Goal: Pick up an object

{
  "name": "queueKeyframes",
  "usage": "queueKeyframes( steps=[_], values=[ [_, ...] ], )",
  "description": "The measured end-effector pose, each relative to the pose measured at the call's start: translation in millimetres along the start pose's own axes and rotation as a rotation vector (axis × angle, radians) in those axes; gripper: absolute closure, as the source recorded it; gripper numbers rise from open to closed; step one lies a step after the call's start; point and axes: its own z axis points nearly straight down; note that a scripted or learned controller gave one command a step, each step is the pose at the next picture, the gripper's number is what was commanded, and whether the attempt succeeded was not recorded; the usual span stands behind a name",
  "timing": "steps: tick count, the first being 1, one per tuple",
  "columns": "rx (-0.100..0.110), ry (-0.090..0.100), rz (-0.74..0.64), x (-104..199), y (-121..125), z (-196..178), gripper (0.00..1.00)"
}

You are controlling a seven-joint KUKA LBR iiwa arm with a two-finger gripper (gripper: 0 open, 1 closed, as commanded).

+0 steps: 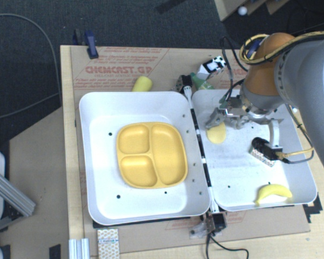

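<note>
the left bin [97, 144] holds 1 yellow 3-compartment plate [151, 154]. by the right bin's [237, 171] left wall lies a pale yellow lump [217, 135]. the gripper [216, 121] hangs touching it, probably lined up to grasp. whether its jaws are open cannot be told. 1 banana [274, 193] lies well apart.

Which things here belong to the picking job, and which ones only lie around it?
For the job: gripper, pale yellow round piece, banana, yellow divided plate.
Lying about: yellow cylinder, blue clamp, both on the bench.
</note>
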Motion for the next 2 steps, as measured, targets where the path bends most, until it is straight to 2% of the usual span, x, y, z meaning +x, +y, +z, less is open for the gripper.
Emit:
queueKeyframes(
  steps=[2],
  values=[
    [0.004,0.001,0.001,0.9,-10.0,-0.1,0.0]
  ],
)
